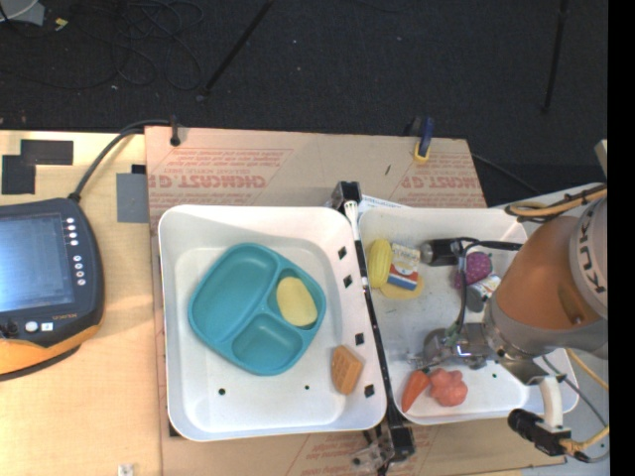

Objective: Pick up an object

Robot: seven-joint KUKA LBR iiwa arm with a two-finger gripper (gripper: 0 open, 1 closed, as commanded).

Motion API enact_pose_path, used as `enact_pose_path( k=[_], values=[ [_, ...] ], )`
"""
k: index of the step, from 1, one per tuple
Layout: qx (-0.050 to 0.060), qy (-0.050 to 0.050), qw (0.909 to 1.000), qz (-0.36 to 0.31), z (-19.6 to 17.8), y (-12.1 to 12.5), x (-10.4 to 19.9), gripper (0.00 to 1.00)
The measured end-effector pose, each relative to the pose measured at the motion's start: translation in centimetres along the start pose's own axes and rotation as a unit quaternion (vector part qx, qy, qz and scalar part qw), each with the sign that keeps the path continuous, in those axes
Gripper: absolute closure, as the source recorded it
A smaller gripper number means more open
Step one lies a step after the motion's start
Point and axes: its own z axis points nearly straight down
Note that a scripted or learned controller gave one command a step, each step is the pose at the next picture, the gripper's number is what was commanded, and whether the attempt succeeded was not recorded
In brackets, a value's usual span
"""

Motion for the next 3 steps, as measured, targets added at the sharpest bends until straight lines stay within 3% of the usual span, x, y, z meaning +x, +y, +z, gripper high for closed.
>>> enact_pose_path(
  k=[1, 2, 3],
  values=[
    [0.000, 0.000, 1.0000, 0.000, 0.0, 0.0, 0.0, 0.00],
    [0.000, 0.000, 1.0000, -0.001, 0.0, 2.0, -0.5, 0.00],
    [0.000, -0.002, 1.0000, 0.000, -0.1, 0.5, -5.9, 0.00]
  ],
)
